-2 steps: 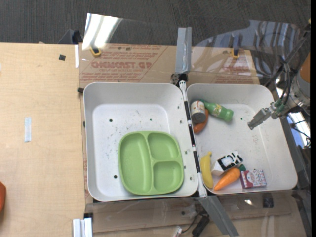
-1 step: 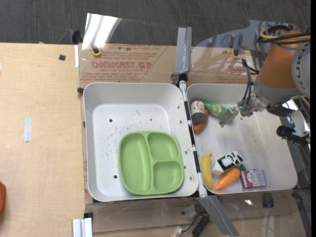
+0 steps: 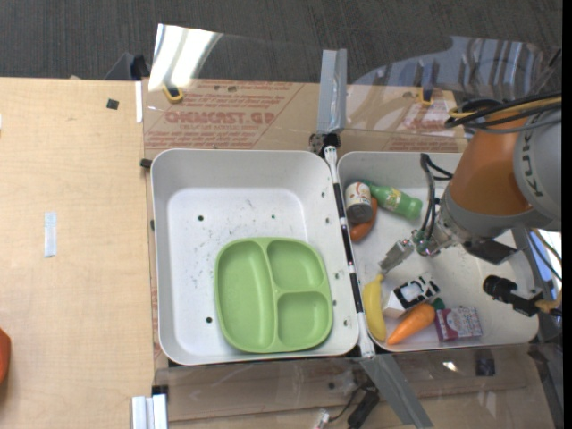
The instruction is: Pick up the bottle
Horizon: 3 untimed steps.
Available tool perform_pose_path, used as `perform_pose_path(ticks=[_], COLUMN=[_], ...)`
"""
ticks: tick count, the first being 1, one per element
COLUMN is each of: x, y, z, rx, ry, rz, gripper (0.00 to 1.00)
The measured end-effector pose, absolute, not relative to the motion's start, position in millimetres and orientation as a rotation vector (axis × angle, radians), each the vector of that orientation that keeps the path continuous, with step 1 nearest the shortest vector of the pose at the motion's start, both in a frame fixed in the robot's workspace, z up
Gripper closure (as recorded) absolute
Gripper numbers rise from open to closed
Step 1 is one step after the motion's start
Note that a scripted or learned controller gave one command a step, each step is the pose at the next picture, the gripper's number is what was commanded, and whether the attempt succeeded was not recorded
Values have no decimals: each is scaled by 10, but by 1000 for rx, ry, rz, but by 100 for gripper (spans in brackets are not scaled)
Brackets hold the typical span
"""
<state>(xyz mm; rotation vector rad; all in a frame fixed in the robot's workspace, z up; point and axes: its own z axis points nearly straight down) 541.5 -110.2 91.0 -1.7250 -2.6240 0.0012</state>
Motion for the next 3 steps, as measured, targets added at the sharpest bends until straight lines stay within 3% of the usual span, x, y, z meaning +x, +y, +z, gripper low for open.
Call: perform_pose_path(ticks=[1, 2, 3], x=[5288, 5661, 6471], y=[-1472, -2132, -1785], z=[4414, 2597, 1496], rx=[-1838, -1946, -1778], ry=[-2549, -2466, -2592], rz=[4, 3, 2], gripper=[0, 0, 0])
